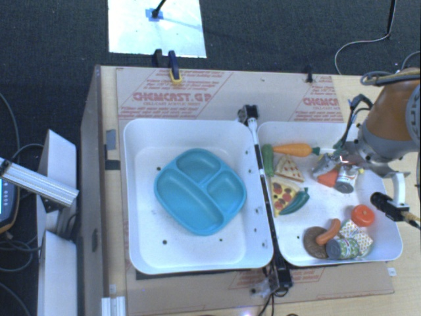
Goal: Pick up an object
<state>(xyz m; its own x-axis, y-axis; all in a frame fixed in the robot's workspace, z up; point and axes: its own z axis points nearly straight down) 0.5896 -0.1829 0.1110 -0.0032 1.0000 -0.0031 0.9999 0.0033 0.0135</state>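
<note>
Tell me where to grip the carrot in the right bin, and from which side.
Grip the carrot across the thick middle of its orange body, coming straight down from above. It lies flat and roughly level across the view near the bin's far wall, green top to the right, so the fingers should probably close across its narrow width. The pizza slice beside it leaves little room.

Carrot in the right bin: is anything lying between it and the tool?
Nothing visible blocks it. The tool hangs low over the right bin, by a small orange and grey piece. The carrot lies toward the bin's far rim, with bare bin floor between them. A pizza slice sits just below the carrot, off that path.
</note>
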